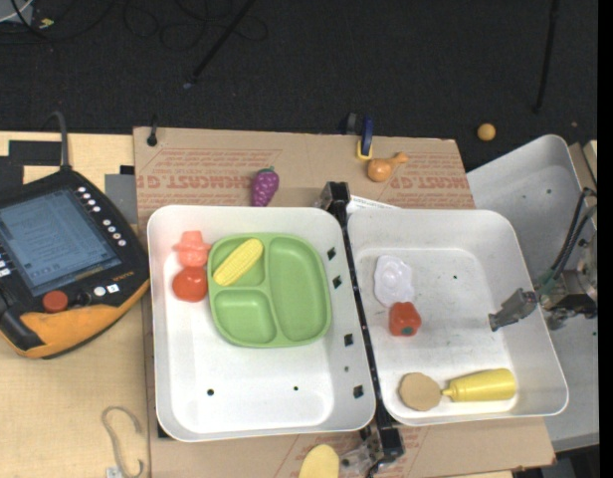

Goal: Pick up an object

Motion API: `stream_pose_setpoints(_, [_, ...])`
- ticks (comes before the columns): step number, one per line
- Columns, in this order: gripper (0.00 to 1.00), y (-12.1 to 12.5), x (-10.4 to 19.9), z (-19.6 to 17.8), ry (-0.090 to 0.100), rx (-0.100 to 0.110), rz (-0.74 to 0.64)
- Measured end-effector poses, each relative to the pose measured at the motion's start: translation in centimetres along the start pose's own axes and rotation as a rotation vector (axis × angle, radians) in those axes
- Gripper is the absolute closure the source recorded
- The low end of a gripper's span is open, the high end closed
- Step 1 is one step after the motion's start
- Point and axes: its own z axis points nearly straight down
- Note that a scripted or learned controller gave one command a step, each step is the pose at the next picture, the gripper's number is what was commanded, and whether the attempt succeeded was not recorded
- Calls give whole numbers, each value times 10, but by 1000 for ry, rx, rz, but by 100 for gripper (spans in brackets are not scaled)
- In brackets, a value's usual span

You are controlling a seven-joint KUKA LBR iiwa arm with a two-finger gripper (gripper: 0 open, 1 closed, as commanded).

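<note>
You are looking at a robotics lab bench; a teach pendant point(58, 262) lies at the left; two white bins point(252, 421) sit on taped cardboard point(306, 172); cables point(167, 13) trail over dark floor behind.

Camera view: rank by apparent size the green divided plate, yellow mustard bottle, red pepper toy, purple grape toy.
1. Green divided plastic plate, by far the largest.
2. Yellow plastic mustard bottle.
3-4. Small red pepper toy and small purple grape toy: they look alike, not ranked.

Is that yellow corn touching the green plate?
Touching: the camera view shows the corn lying in the upper left compartment of the green plate.
</note>
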Motion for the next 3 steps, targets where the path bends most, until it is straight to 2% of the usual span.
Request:
stream_pose_setpoints(2, [0,-13,5,105,2,5,-2])
stream_pose_setpoints(3, [0,-13,7,152,-1,-1,-2])
